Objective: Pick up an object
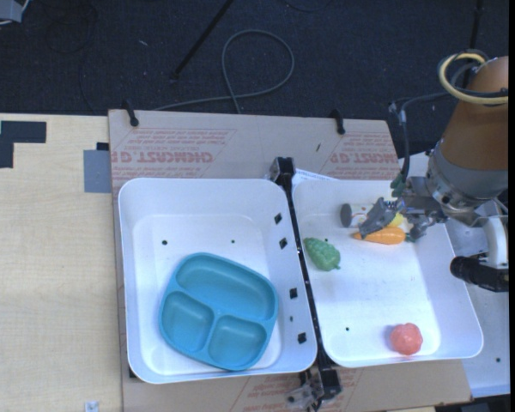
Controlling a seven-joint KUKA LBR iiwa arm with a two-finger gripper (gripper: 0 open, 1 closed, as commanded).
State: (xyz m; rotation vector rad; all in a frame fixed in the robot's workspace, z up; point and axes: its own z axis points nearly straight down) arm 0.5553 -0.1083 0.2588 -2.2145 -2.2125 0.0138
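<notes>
Your target looks to be the orange carrot-like toy (383,237) at the far side of the right bin (446,333), likely light, smooth plastic that could roll; take it across its thick middle. The gripper (386,217) sits right over it, and you cannot tell how its jaws stand, since dark parts overlap the toy and a yellow piece beside it

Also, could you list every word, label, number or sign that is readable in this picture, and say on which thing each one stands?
"CHEMCRZT .O.A" is my best reading of the red print, mirrored or upside down, on the cardboard sheet behind the left bin; the letters are uncertain.
Red print on the same cardboard behind the right bin: too blurred to read.
Faint red print on the cardboard's front edge: too small to read.
Blue tray, toys: no text seen.
</notes>
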